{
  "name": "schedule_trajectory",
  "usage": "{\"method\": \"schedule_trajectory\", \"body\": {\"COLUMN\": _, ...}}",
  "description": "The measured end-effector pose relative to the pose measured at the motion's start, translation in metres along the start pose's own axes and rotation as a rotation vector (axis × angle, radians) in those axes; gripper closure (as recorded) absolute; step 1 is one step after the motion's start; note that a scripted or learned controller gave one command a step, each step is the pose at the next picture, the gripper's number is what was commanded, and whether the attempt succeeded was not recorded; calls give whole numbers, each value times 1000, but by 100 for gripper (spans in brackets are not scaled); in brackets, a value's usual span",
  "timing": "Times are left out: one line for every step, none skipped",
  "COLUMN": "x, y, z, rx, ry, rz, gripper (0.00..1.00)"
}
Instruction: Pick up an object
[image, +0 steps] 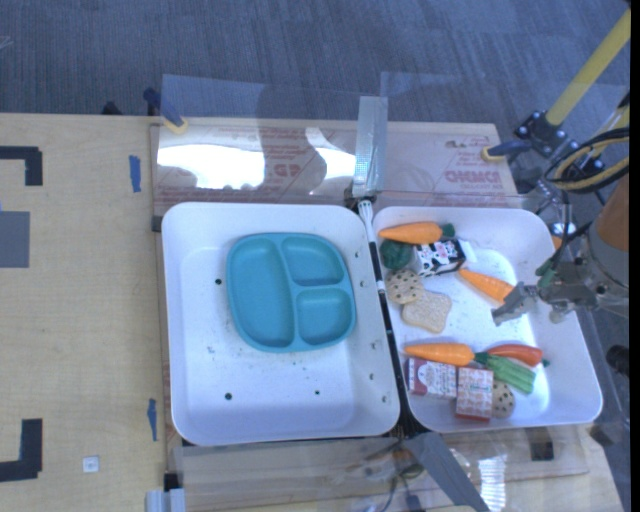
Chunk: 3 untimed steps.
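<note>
Bench: pale wooden board top (80, 330) with black corner marks and small strips of blue tape along its left part.
Left bin: shallow white plastic bin (190, 400), rounded corners, small dark specks on its floor.
Plate: teal plastic plate with three compartments (291, 291), lying flat in the upper middle of the left bin.
Right bin: shallow white plastic bin (575, 395), touching the left bin along a dark seam.
Top carrot: orange toy carrot with green top (412, 233), lying along the back of the right bin.
Cow carton: small black-and-white patterned carton (440, 257), just below the top carrot.
Crackers: two tan biscuit-shaped pieces (418, 303), near the seam, below the carton.
Middle carrot: orange toy carrot (486, 286), slanting, right of the carton, near the gripper.
Front carrot: orange toy carrot with green stalk (440, 353), lying across the front half.
Red cartons: two small red-and-white boxes (455, 385), side by side at the front wall.
Green pod and red piece: green pod and red piece (515, 362), right of the front carrot.
Gripper: grey two-finger gripper (520, 300), over the right bin's middle right, fingers spread apart, nothing between them.
</note>
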<state>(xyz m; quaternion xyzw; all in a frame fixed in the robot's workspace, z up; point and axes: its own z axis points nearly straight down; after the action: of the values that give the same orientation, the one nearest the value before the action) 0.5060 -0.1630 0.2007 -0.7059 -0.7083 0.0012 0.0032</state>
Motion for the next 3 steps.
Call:
{"method": "schedule_trajectory", "body": {"x": -17, "y": 59, "z": 94, "rx": 5, "ry": 1, "rz": 93, "gripper": 0}}
{"method": "schedule_trajectory", "body": {"x": 7, "y": 114, "z": 115, "rx": -10, "ry": -4, "rz": 83, "gripper": 0}}
{"method": "schedule_trajectory", "body": {"x": 8, "y": 142, "z": 118, "rx": 89, "ry": 0, "rz": 168, "gripper": 0}}
